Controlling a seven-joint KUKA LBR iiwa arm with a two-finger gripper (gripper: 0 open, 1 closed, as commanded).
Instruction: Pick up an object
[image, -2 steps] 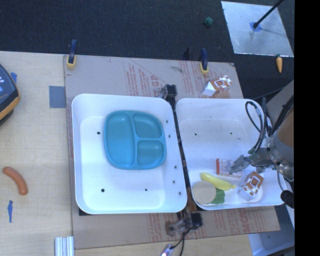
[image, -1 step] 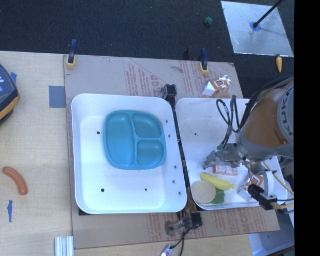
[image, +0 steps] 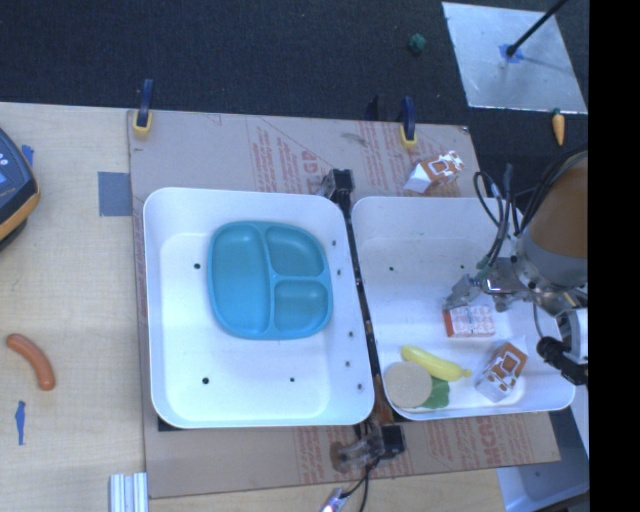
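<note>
My gripper hangs over the right bin, just above and touching the top edge of a small red and white carton that lies flat on the bin floor. The grey arm with its orange band comes in from the right. In the bin's front part lie a yellow banana, a round tan disc on a green piece and a small orange and white box. Nothing shows held in the gripper.
The left bin holds a blue divided plate. Outside the bins, a small carton sits on the cardboard behind the right bin, a sausage lies on the bench at the left, and a device sits at the left edge.
</note>
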